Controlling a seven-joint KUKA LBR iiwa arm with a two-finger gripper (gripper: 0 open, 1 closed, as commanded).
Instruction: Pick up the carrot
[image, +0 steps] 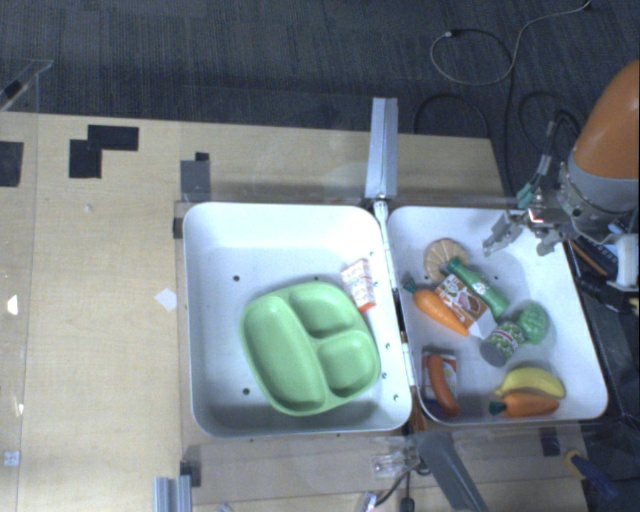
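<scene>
The carrot lies in the right bin, near that bin's left wall, tilted, its green top toward the wall. A dark bottle touches the carrot's right side; a round biscuit sits just above it. A banana lies lower right of the carrot. The gripper hovers up and right of the carrot, its 2 fingers spread apart and grasping nothing.

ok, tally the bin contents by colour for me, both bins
Green: 3 — divided plate, bottle, broccoli
Orange: 2 — carrot, orange piece under the banana
Yellow: 1 — banana
Red/white: 2 — packet, hot dog pack
Tan: 1 — round cookie
Grey: 1 — can
Total: 10
</scene>
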